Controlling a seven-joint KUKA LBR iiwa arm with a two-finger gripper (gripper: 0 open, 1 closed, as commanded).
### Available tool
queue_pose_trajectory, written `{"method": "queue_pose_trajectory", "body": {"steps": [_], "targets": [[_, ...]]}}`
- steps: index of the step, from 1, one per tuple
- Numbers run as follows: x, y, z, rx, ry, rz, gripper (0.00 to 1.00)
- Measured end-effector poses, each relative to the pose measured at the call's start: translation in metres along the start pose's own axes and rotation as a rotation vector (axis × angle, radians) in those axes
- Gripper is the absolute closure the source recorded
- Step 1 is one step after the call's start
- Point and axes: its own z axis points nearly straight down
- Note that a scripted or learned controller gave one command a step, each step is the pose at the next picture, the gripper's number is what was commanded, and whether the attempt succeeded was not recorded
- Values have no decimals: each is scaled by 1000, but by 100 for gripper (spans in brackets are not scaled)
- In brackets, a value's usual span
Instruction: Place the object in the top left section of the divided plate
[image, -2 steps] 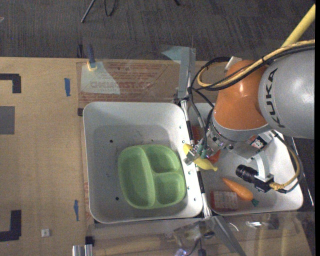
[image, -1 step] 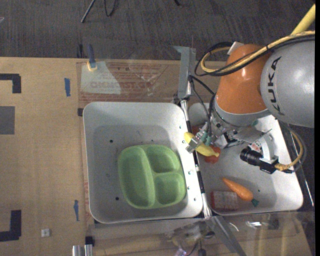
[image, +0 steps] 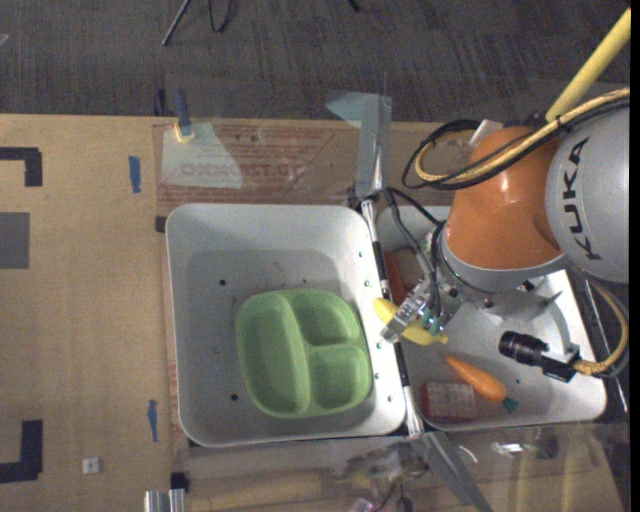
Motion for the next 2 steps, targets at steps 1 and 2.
{"method": "queue_pose_trajectory", "body": {"steps": [1, 2], "targets": [[-38, -11, 13, -2, -3, -101, 100], [-1, 16, -22, -3, -4, -193, 100]]}}
